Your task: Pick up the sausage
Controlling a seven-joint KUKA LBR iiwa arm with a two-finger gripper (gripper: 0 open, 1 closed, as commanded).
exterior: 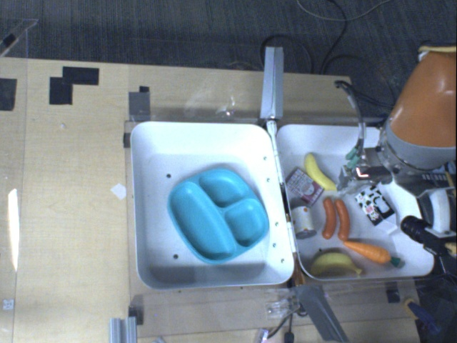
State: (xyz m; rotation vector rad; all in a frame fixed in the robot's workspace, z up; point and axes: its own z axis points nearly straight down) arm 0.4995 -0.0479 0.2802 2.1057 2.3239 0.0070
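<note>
The arm [427, 102] comes in at three o'clock as a bulky rounded shell, its upper part a broad orange band [428, 98] and below that a grey collar [418, 151]. Toward nine o'clock from the collar sits the wrist hardware [364, 166]: pale metal brackets, a small red light and a touch of green. A thin dark cable [351, 95] arcs up toward twelve o'clock. At five o'clock a black cylindrical fitting [421, 233] juts out beside a white part [435, 207].

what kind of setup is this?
Likely a robot-lab picking bench: two shallow white bins on a wooden top, toy food such as a reddish sausage pair, loose cables across grey carpet.
</note>
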